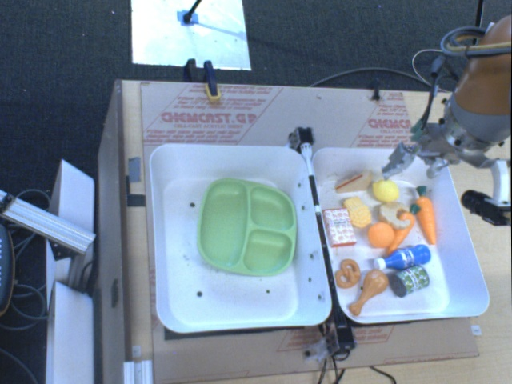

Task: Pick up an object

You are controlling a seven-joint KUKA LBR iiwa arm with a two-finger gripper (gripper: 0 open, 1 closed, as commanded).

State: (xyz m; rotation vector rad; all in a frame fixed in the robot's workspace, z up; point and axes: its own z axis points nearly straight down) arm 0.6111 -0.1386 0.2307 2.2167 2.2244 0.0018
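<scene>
The right bin (472, 282) holds several toy foods: a yellow lemon (386, 190), a carrot (426, 218), an orange (381, 235), a blue bottle (404, 257), a green can (410, 279), a drumstick (368, 289), a pretzel (348, 273) and a red-and-white box (339, 227). My gripper (416, 163) hangs over the back edge of this bin, above and a little right of the lemon. It is open, with nothing between its fingers (398, 160).
The left bin (172, 294) holds a green divided plate (246, 226). A black divider rail (316, 214) runs between the bins. A cardboard sheet (232, 114) lies under both. Black clamps (210, 78) stand at the bench's back edge.
</scene>
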